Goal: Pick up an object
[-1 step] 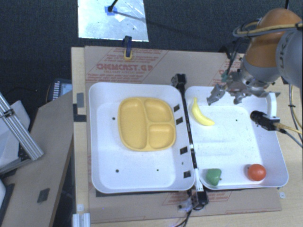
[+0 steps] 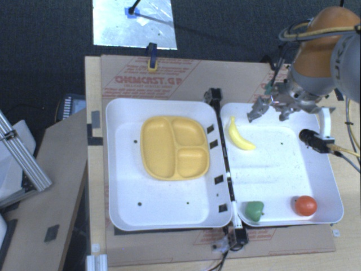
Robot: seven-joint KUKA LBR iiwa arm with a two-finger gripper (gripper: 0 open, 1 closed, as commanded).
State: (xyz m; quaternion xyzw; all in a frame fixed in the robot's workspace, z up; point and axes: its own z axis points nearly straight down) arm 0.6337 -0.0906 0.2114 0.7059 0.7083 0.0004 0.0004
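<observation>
Camera view looks down on two white bins side by side. The right bin (image 2: 324,176) holds a banana (image 2: 239,135) near its upper left, a green pepper-like toy (image 2: 254,210) at the lower left corner and a red tomato-like ball (image 2: 305,205) at the lower right. The left bin (image 2: 121,168) holds a yellow divided plate (image 2: 174,147). The gripper (image 2: 272,109) hovers over the right bin's far edge, fingers spread and pinching nothing, just right of the banana; I'd guess that is its target, being nearest.
</observation>
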